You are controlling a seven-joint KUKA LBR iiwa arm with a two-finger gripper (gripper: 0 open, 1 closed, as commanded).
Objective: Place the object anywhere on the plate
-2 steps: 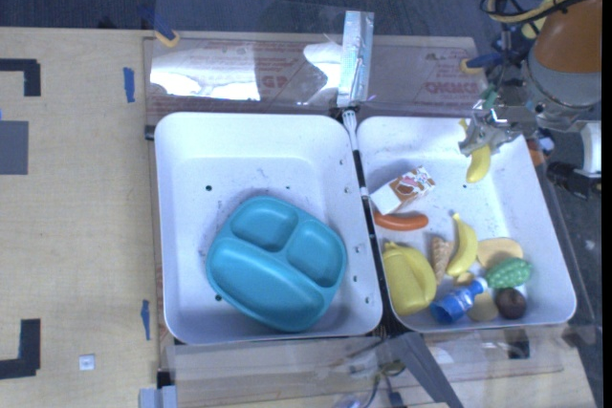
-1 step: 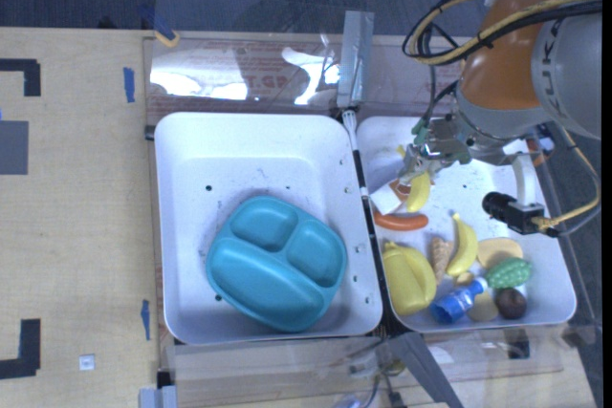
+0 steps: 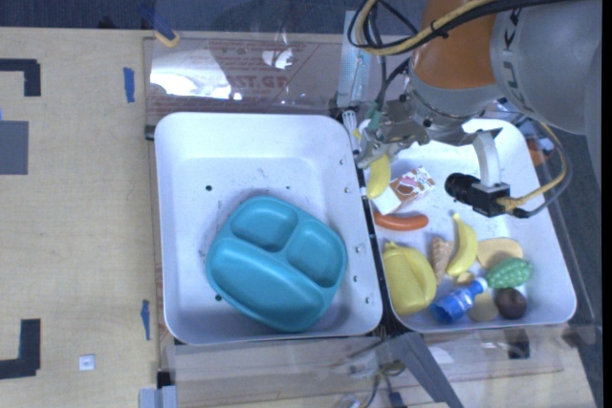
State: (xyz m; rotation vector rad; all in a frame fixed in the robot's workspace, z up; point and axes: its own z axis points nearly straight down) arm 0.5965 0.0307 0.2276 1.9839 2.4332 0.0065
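Observation:
A teal divided plate (image 3: 277, 261) lies in the left bin (image 3: 191, 158), towards its front. My gripper (image 3: 379, 154) hangs over the wall between the two bins, at the left edge of the right bin (image 3: 555, 301). It is shut on a small yellow toy fruit (image 3: 380, 179), whose top sits between the fingers while the rest hangs below them. The plate is down and to the left of the gripper, well apart from it.
The right bin holds several toy foods: a white packet (image 3: 413, 186), a red sausage (image 3: 402, 222), a banana (image 3: 465, 246), a yellow pepper (image 3: 408, 277), a blue bottle (image 3: 453, 303) and a green piece (image 3: 508, 273). A black cable plug (image 3: 476, 192) hangs over this bin.

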